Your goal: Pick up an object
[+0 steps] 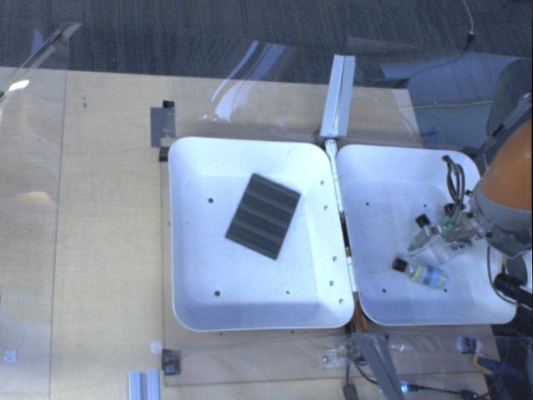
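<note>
Over the right bin [375, 298], the claw [435, 233] hangs low at the end of the grey arm [508, 186], whose orange band shows near the picture's right edge. Its thin metal fingers point toward the left, but they blur together, so I cannot tell whether they are spread or pressed together. Just below the claw, on the bin's white floor, lies a small clear bottle [423, 274] with a dark cap, tipped on its side, cap toward the left; whether the claw touches it cannot be made out. Left of this bin, touching it along a shared edge, sits the left bin [191, 290], and a dark grey ribbed slab [263, 216] lies flat near its middle, turned at a slant. Both bins rest on a pale wooden table [83, 223].
</note>
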Available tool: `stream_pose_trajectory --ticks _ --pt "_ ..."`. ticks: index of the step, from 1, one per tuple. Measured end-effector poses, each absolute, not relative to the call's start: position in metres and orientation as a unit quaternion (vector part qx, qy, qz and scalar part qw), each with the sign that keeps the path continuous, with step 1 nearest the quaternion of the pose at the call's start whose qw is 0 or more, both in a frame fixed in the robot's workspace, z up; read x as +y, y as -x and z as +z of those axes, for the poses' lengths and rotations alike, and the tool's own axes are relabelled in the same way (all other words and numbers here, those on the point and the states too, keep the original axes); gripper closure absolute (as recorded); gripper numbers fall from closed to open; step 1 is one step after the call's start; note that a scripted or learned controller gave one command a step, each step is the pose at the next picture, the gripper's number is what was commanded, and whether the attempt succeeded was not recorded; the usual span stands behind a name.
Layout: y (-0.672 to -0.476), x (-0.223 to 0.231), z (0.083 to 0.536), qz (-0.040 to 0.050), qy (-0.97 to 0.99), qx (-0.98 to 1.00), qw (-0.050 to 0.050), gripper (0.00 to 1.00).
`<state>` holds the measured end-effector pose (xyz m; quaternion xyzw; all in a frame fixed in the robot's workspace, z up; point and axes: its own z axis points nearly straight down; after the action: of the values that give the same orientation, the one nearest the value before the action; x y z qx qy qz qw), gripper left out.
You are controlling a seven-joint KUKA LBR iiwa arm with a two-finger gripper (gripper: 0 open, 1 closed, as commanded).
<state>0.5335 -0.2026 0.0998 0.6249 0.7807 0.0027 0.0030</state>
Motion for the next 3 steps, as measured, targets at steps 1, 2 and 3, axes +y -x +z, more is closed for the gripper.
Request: stream_pose_trajectory --ticks 1,2,3 --pt "-0.494 -0.206 0.091 0.0021 -0.563 0.826 0.004 0.0" --pt "-0.498 -0.206 0.101 0.0034 -0.563 0.827 0.007 1.0" --pt "-0.492 -0.177 0.205 0.0008 -0.504 0.864 0.003 1.0"
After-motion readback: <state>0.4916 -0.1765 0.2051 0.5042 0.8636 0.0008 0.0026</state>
